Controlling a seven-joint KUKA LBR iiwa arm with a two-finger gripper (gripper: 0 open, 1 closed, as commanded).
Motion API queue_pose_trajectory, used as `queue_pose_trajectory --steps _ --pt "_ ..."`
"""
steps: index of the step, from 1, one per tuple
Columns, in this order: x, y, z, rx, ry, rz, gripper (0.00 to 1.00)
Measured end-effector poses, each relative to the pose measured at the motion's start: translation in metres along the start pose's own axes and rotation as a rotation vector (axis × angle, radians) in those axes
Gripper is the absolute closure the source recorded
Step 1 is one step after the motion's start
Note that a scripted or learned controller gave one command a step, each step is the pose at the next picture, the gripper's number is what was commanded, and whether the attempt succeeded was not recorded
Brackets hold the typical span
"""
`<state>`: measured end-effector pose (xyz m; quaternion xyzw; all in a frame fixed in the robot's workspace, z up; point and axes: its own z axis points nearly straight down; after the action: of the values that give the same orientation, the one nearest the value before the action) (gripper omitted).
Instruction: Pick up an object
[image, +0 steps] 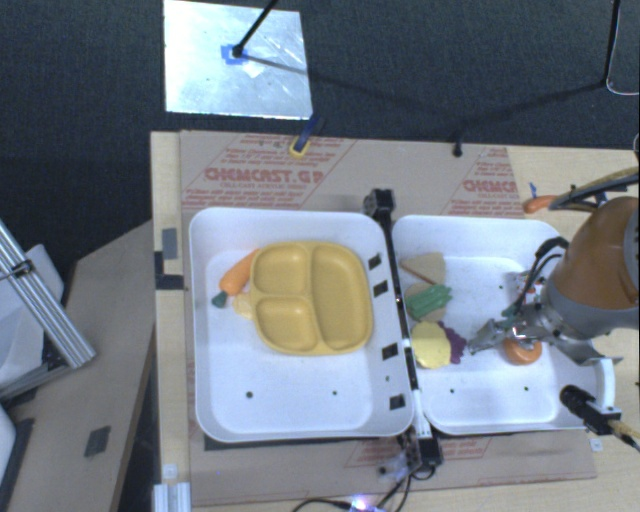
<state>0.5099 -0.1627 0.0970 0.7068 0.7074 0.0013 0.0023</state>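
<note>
- The surface (300, 165) carries two bins; the right bin (480, 415) holds the tool (500, 335).
- Whether the tool is spread or pinching, I cannot tell.
- An orange object (522, 350) lies just beside it, arm-side.
- Farther left: yellow object (432, 345), green object (428, 298).

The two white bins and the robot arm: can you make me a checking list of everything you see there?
Surface: a brown bench bears a left bin and a right bin, side by side.
Job's things: in the right bin lie a tan wedge, a green piece, a yellow round piece, a purple bit and an orange piece.
Clutter: the left bin holds a yellow divided plate with a toy carrot at its left edge.
Grippers: the gripper is low in the right bin, beside the orange piece; grip unclear.
Cables: a black cable crosses the dark floor.
Surroundings: a shiny square sheet lies beyond the bench.
</note>
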Motion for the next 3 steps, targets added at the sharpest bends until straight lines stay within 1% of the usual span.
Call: queue_pose_trajectory --steps 1,2,3 --pt "0.000 0.000 -0.009 0.001 0.000 0.000 1.00" --pt "0.000 0.009 -0.055 -0.001 0.000 -0.003 1.00" --pt "-0.011 0.014 -0.109 -0.002 -0.001 -0.002 1.00"
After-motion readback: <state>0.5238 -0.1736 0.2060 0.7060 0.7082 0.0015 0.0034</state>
